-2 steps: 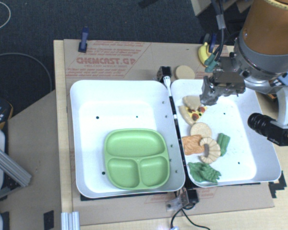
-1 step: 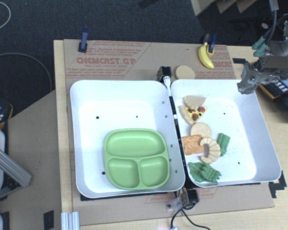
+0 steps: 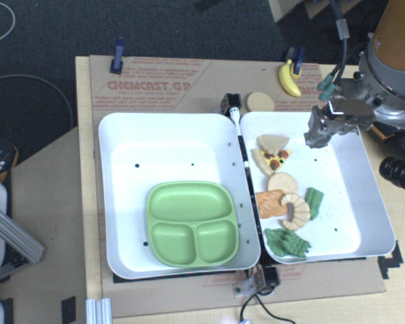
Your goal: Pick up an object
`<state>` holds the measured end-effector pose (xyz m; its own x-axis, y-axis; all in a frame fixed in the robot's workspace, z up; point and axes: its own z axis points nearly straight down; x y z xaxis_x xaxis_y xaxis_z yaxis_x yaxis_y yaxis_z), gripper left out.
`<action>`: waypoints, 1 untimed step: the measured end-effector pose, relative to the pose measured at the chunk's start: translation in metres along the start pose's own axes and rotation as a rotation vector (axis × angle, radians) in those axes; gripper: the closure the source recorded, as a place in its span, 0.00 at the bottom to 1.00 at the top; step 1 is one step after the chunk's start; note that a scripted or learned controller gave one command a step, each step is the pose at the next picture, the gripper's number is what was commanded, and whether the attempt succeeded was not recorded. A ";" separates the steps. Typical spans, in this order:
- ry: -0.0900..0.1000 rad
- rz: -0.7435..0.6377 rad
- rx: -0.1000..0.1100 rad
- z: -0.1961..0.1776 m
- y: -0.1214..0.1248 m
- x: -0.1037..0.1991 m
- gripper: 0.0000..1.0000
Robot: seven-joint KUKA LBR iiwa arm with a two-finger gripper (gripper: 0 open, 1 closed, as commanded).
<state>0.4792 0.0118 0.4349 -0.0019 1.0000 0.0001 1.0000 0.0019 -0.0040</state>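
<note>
Hovering over the right bin (image 3: pixel 364 181), the claw (image 3: pixel 317 138) grips nothing you can confirm; finger state indeterminate. Descend next toward the pizza slice (image 3: pixel 273 152), lower-left of it.

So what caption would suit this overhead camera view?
Gripper above the right bin of toy food; green tray in the left bin.

A green three-compartment plate (image 3: pixel 192 223) lies in the near part of the left white bin (image 3: pixel 121 154). Beyond the right bin (image 3: pixel 351 194), a yellow banana (image 3: pixel 289 79) and a tan round disc (image 3: pixel 260 102) rest on the brown board (image 3: pixel 155 79). Blue clamps (image 3: pixel 117 54) grip the board's far edge. A dark carpet (image 3: pixel 121 12) lies beyond the bench.
</note>
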 end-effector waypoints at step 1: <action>0.000 -0.001 0.002 0.056 0.000 0.035 1.00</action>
<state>0.4790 0.0473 0.3793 -0.0030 1.0000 0.0001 1.0000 0.0030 -0.0062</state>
